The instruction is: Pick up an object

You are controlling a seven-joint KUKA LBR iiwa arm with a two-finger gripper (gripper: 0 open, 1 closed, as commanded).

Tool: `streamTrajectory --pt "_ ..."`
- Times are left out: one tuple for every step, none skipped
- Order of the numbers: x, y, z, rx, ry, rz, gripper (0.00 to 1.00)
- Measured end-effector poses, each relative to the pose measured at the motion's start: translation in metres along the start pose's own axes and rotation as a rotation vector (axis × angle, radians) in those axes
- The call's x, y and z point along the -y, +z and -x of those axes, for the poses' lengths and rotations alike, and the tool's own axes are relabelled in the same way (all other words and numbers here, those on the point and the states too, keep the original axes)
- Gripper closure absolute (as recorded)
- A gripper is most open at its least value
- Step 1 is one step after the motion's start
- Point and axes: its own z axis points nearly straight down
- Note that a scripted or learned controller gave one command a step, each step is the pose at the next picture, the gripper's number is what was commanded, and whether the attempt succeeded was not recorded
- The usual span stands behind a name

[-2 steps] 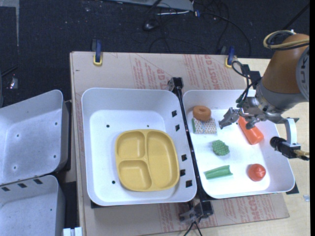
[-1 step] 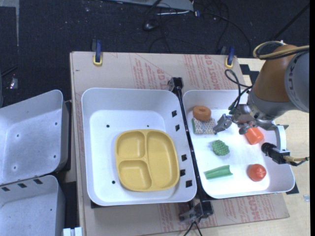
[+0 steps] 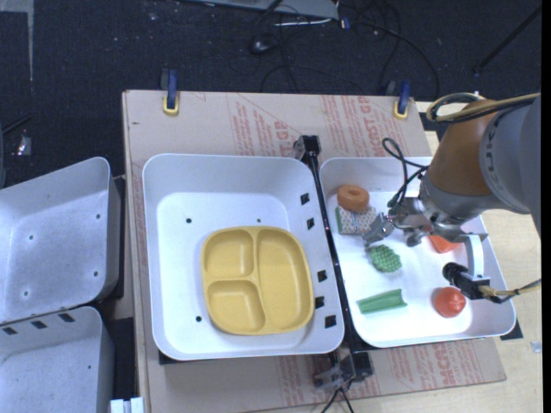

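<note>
1. A dark speckled floor with loose black cables surrounds the cardboard-topped desk (image 3: 224, 119), which carries two shallow white bins side by side.
2. The left white bin (image 3: 172, 188) holds a yellow three-compartment plastic tray (image 3: 256, 279).
3. The right white bin (image 3: 491, 321) holds small toy foods: an orange round doughnut-like piece (image 3: 353, 198) at the top, a patterned grey-green block (image 3: 355, 221) just below it, a bumpy dark green lump (image 3: 386, 259) in the middle, a flat light green wedge (image 3: 381, 300) lower down, and a red tomato-like ball (image 3: 448, 301) near the right wall.
4. The hand (image 3: 379, 233) sits low over the right bin, between the patterned block and the bumpy lump, seemingly touching or just beside both; whether it is open or closed cannot be told.
5. The bumpy green lump looks the likeliest target. It is probably light, stiff plastic; its knobbly skin should give grip, so pinching across its narrow middle seems best.
6. The red ball is smoother and may roll away.
</note>
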Motion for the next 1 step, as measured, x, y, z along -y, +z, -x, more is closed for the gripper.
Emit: streamTrajectory --pt "-0.0012 -0.0131 0.0002 0.001 0.000 0.005 1.00"
